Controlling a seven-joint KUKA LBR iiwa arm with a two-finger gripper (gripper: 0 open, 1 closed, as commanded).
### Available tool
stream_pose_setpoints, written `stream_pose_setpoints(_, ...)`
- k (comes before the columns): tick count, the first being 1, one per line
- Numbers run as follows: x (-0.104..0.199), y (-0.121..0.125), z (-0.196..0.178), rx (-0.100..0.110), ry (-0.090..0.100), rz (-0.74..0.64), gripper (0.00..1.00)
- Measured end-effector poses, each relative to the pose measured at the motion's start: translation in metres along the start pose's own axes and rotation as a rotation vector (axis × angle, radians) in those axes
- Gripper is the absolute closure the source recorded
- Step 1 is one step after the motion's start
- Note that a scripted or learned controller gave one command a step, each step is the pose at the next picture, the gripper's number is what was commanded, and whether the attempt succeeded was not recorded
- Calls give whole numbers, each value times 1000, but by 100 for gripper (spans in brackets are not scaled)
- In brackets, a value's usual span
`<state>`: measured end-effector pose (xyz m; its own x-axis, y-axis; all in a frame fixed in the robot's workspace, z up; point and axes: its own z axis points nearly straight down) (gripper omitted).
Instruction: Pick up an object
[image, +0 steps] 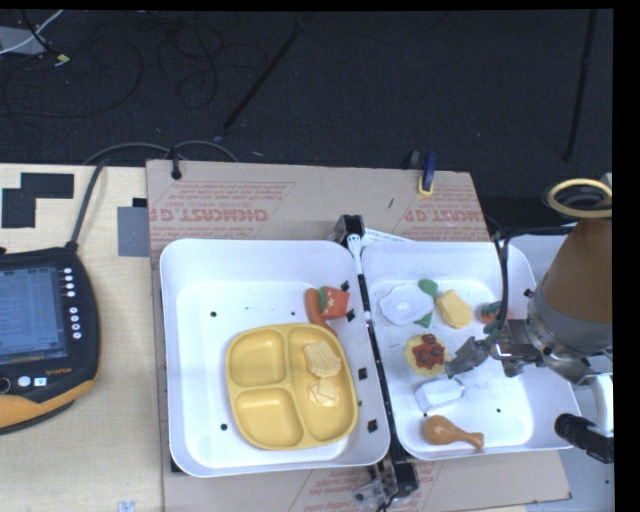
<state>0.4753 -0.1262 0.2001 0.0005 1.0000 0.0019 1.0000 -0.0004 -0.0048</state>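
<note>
While my gripper (462, 362) hangs low in the right bin (515, 425), whether it grips anything I cannot tell; beside it lie a round red-topped pizza toy (426, 353), a flat white block (439, 393) and a glossy drumstick (451, 432).

White bins (190, 290) — yellow tray (262, 395), orange-red toy (330, 302), brown drumstick (450, 432), yellow wedge (454, 309), red-topped yellow disc (427, 354).

Grey arm with orange band reaching in from right, end effector (466, 362) low, pointing left
</note>
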Motion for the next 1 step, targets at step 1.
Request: stream_pose_setpoints(1, 57, 1, -200, -20, -2, -8, 0)
